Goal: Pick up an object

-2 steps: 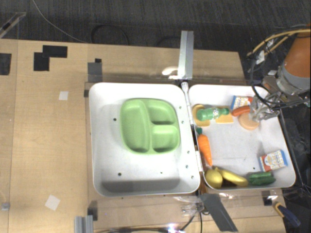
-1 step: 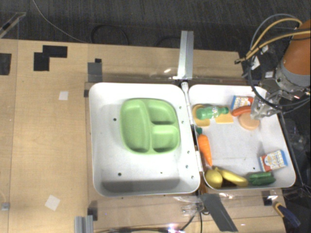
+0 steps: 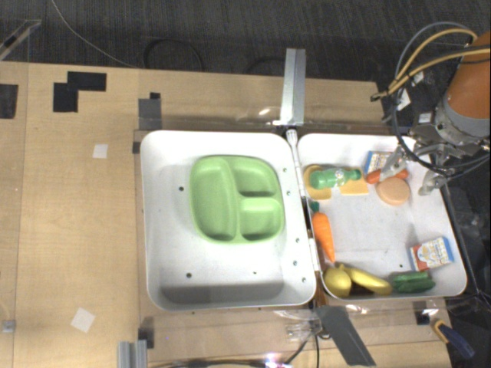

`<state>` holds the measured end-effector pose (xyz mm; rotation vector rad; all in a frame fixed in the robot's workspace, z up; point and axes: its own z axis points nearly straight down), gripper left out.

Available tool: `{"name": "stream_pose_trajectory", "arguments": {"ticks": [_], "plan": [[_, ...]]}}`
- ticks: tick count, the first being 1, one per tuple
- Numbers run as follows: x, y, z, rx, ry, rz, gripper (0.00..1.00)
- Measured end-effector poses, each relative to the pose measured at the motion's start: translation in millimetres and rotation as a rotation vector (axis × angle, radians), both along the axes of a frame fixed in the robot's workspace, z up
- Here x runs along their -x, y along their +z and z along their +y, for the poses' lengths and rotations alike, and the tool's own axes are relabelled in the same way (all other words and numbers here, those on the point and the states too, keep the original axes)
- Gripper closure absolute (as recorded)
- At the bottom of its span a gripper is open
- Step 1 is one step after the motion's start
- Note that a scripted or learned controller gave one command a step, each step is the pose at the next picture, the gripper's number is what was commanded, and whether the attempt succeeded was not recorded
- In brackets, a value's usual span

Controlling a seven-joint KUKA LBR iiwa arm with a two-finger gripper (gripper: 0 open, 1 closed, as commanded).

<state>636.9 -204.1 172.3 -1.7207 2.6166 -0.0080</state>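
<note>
Green tray (image 3: 234, 198) x1, carrot (image 3: 324, 234) x1

Two white bins are seen side by side on a wooden bench (image 3: 69, 228). In the left bin (image 3: 165, 274) a green divided plate (image 3: 234, 198) is laid, tilted slightly. In the right bin (image 3: 453, 282) several toy foods are scattered: a green bottle (image 3: 335, 178) near the top left corner, a yellow block (image 3: 354, 188) just beside it, a round peach disc (image 3: 394, 192), a small blue carton (image 3: 377, 161), a carrot (image 3: 324, 235) along the left wall, a yellow pear (image 3: 337, 281) and a banana (image 3: 367, 280) at the bottom, a green pepper (image 3: 411, 282) beside them, and a small box (image 3: 431, 253). The gripper (image 3: 414, 171) is held above the top right part of that bin, just beside the disc, with nothing seen between its fingers
</note>
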Motion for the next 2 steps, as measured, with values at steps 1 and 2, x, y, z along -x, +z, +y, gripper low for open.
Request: {"name": "stream_pose_trajectory", "arguments": {"ticks": [1,2], "plan": [[-15,-75,-2,0.005,0.012,-0.012,0.0],[24,-83,9,0.001,-0.044,-0.001,0.0]]}}
